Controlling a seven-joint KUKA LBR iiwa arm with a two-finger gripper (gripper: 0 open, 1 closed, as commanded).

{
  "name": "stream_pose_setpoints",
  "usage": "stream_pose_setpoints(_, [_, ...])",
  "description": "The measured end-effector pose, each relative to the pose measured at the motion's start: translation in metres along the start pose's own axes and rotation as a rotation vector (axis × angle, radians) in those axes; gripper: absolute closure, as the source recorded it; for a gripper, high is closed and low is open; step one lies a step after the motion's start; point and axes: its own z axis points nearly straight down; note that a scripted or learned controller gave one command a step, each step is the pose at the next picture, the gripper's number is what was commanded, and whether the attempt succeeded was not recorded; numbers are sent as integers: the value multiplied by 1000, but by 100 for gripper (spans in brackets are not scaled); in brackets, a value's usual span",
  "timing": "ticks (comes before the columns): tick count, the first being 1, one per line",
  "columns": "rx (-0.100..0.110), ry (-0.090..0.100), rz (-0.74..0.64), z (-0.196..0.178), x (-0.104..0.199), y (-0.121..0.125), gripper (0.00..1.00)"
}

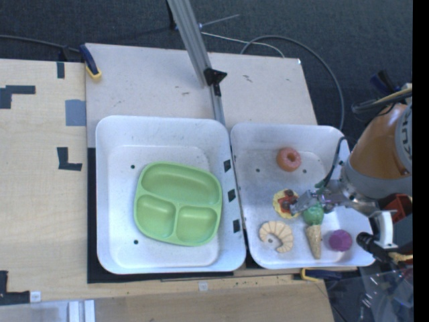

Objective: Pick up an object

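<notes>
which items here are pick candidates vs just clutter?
Pick candidates, all in the right bin:
donut
yellow toy, by the gripper
green ball, by the gripper
ice cream cone
croissant
purple ball

Lying about:
green divided plate in the left bin
metal pole
clamp
cables

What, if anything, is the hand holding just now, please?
Cannot be told: the hand is low among the toys in the right bin, beside a green piece.
</notes>
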Motion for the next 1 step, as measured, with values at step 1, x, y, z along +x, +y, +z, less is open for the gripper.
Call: stream_pose_setpoints(1, [-10, -2, 1, 15, -1, 2, 0])
